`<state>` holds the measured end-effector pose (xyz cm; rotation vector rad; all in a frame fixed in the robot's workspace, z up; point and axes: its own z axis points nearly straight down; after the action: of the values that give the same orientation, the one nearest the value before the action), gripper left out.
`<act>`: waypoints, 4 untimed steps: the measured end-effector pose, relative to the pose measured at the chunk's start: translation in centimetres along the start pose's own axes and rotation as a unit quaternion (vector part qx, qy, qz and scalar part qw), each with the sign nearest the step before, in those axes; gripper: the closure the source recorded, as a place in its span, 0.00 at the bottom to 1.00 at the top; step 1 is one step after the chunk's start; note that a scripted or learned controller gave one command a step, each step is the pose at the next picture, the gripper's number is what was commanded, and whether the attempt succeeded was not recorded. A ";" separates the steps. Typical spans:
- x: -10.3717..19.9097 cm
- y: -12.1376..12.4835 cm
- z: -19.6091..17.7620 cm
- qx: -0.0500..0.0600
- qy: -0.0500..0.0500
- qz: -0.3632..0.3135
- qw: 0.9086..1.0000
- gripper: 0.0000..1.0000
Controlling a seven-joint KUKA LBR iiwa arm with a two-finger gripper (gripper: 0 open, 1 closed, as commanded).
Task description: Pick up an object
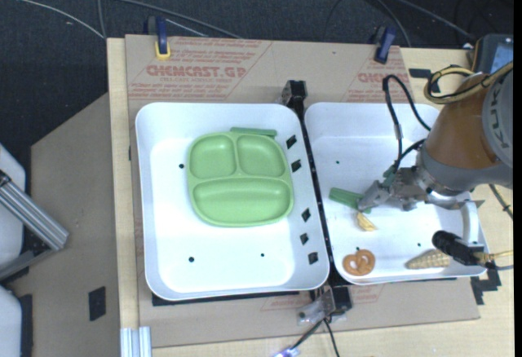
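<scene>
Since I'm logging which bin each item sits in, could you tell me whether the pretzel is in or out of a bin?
In. The pretzel lies flat on the floor of the right bin, near its front edge.

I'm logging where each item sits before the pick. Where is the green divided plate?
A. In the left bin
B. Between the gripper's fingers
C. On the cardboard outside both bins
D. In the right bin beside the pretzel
A: the green divided plate lies flat in the left bin, while the pretzel and the gripper are over in the right bin.
</scene>
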<state>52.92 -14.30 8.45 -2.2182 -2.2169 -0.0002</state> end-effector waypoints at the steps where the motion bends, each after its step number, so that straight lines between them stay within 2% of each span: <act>1: 0.0 0.2 -1.4 -0.004 -0.001 0.000 1.000 1.00; 3: 0.3 0.3 -14.1 -0.006 -0.003 -0.001 1.000 1.00; 4: 0.3 0.4 -16.3 -0.004 -0.002 -0.001 1.000 1.00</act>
<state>53.38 -14.05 24.75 -2.2223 -2.2254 -0.0035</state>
